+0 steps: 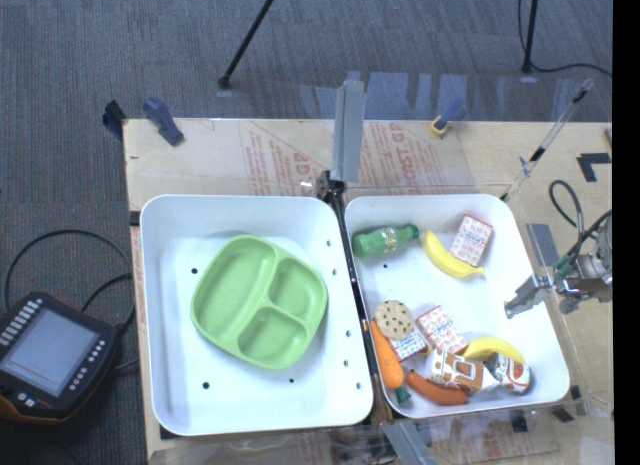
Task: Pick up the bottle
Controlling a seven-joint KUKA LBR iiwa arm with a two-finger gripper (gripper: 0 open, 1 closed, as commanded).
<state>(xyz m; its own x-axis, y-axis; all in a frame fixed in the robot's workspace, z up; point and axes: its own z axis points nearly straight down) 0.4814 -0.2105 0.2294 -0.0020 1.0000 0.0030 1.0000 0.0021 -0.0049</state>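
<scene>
Carrots (400, 368), bananas & bottle (384, 240) in rt bin (520, 238), green tray (259, 300) in lt bin (170, 253); jaws' state unclear.

Not much of the robot on show: a small grey metal gripper (540, 291) at the right edge, pale hardware and thin cables behind it.

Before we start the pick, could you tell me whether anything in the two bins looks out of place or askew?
Nothing looks spilled or damaged. The green plastic bottle lies on its side at the far left of the right white bin, apart from the toy food heaped near the front. The green divided plate sits flat in the left white bin.
</scene>
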